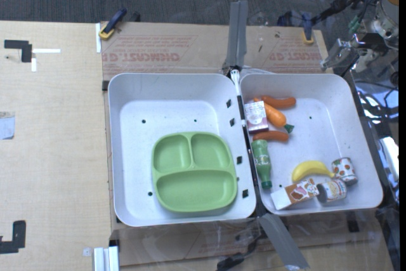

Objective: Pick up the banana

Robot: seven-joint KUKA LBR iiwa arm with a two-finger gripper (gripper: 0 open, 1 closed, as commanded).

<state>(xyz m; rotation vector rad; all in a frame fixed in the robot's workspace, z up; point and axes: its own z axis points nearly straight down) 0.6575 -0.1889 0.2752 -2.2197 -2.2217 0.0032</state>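
The yellow banana lies in the right bin, toward its near right side. It curves over a small carton, with a printed can just to its right. My gripper hangs at the top right, above the bin's far right corner and well away from the banana. Cables and wrist parts crowd around it.
A dark jar lies beside the carton. Along the right bin's left wall are a green bottle, a small box, a carrot and two red-orange sausages. A green divided plate sits in the left bin.
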